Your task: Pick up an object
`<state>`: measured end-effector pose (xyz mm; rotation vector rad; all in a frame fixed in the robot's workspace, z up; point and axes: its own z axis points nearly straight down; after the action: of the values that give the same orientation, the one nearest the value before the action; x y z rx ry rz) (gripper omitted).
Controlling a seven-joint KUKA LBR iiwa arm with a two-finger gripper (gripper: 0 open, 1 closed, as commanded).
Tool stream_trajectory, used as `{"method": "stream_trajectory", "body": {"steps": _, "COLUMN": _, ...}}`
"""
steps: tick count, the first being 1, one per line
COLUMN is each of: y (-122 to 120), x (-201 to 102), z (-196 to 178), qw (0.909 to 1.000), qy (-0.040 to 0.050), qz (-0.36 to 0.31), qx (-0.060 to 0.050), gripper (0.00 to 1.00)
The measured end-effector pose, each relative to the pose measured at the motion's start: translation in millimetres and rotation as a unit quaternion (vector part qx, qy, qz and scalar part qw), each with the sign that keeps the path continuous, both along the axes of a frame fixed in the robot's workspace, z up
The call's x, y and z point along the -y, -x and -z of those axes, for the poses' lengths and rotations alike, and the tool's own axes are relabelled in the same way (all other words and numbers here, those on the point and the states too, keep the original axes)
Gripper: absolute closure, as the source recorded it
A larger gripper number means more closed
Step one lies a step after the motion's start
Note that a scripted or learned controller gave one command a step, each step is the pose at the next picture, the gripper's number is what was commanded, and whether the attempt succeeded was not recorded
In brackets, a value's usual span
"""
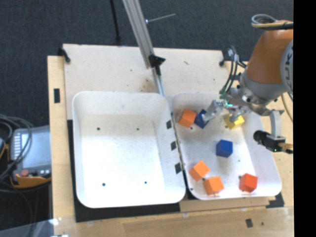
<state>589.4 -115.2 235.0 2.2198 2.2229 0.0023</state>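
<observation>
Seemingly nothing was lifted yet: the gripper (213,111) hovered by a dark blue cube (201,119) upper right; its finger state was unreadable.

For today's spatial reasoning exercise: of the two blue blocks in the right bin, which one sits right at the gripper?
The blue block beside the orange block, at the gripper. The other blue block sits alone mid-bin.
</observation>
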Motion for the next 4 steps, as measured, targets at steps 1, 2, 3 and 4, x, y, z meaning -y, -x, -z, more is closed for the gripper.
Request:
{"method": "stream_trajectory", "body": {"steps": 1, "y": 8.4, "x": -1.4, "z": 46.1, "qw": 1.0, "qy": 0.0012, "qz": 0.002, "qx": -0.002, "gripper": 0.0}}
{"method": "stream_trajectory", "body": {"steps": 2, "y": 9.8, "x": -6.7, "z": 90.8, "qw": 1.0, "qy": 0.0012, "qz": 0.003, "qx": -0.003, "gripper": 0.0}}
{"method": "stream_trajectory", "body": {"steps": 3, "y": 8.9, "x": -5.1, "z": 138.7, "qw": 1.0, "qy": 0.002, "qz": 0.002, "qx": 0.001, "gripper": 0.0}}
{"method": "stream_trajectory", "body": {"steps": 4, "y": 7.6, "x": -4.7, "z": 125.9, "qw": 1.0, "qy": 0.0006, "qz": 0.006, "qx": 0.003, "gripper": 1.0}}
